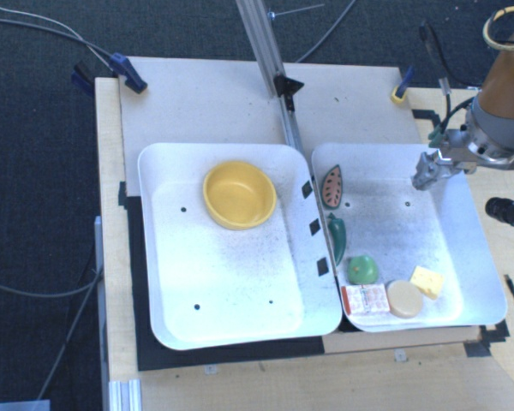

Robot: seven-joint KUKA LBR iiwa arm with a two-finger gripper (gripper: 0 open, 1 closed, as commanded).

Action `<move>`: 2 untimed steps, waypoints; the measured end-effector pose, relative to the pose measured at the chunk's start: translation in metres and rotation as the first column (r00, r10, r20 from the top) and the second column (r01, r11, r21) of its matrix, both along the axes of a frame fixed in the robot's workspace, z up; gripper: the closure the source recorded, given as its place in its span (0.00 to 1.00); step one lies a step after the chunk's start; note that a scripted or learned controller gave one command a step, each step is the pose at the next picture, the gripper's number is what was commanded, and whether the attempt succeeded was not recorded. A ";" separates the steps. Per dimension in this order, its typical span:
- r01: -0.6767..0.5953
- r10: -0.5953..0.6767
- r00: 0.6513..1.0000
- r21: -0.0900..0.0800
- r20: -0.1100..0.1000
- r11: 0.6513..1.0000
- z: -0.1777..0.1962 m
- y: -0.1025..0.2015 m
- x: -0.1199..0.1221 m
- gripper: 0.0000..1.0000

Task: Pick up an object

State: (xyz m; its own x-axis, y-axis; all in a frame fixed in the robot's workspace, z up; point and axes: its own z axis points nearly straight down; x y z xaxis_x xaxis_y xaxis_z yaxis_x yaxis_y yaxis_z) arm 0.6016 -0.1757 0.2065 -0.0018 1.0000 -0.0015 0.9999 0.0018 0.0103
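We are looking down on a pale bench that is carrying two shallow white bins side by side. The left bin is holding a yellow bowl, sitting upright toward its far side, well apart from everything else.

The right bin is holding the smaller things, and they are crowding its left wall and near edge. A watermelon slice is lying against the left wall near the far end, with a dark green pepper just below it along the same wall. Nearer to us a round green fruit is resting just above a red-and-white packet. Beside the packet a pale round disc is touching it, and a yellow cheese wedge is sitting just beside the disc, on its far right.

The arm is reaching in from the right — grey, with its orange band showing above the wrist. The gripper is hanging over the far right part of the right bin, well apart from all the objects. We are seeing nothing between its fingers, but we cannot tell whether they are apart or together — the metal tip is too small and blurred.
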 end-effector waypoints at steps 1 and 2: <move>0.000 0.000 1.000 0.000 0.001 1.000 0.054 0.000 0.002 1.00; -0.003 0.003 1.000 0.009 -0.020 1.000 0.043 0.053 -0.022 1.00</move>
